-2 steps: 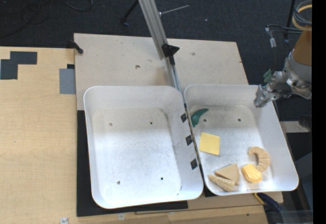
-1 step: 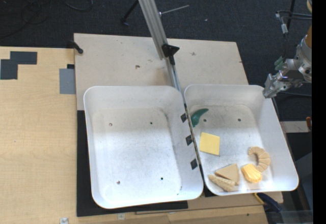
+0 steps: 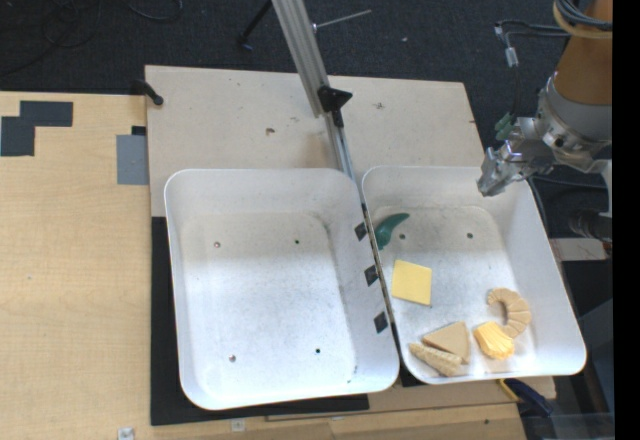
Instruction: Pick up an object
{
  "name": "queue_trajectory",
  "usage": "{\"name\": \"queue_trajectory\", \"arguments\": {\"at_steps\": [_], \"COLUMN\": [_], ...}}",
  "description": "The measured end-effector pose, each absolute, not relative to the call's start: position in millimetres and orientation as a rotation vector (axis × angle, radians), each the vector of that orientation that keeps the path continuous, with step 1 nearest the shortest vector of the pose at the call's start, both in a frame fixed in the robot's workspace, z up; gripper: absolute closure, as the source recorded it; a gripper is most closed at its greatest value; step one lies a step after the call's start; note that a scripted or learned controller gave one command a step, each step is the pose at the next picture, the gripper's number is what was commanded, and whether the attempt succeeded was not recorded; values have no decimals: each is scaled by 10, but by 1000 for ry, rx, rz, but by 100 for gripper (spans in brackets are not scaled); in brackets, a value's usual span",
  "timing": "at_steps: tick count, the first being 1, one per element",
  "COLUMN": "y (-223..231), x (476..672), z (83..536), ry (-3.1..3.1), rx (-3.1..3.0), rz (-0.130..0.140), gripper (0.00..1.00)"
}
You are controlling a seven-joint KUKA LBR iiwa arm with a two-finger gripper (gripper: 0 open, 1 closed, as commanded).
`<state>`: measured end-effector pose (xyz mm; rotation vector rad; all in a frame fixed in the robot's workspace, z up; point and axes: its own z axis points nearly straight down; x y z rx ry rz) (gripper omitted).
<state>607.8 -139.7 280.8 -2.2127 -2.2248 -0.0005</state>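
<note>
pincer [image 3: 497, 172] over right bin's [image 3: 548, 258] rim (far corner).

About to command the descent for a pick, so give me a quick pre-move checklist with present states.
1. Objects available in the right bin: ok, five there.
2. Yellow square lies apart from the others: ok.
3. Green piece sits close to the divider: not ok for an easy pick.
4. Gripper above a target: not ok, it hangs over the bin's far right rim.
5. Finger opening: cannot tell.
6. Cluster at the near corner is crowded: not ok.
</note>
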Motion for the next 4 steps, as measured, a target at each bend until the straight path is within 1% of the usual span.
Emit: {"name": "queue_trajectory", "arguments": {"at_steps": [1,3,4], "y": [-907,162,590], "x": [6071,5948,5815], "z": [2806,2792,2711], "ry": [-2223,-2223,-2222], "rx": [-2214,-2213,-2213], "rz": [2,3,6], "gripper": [100,100,100]}}
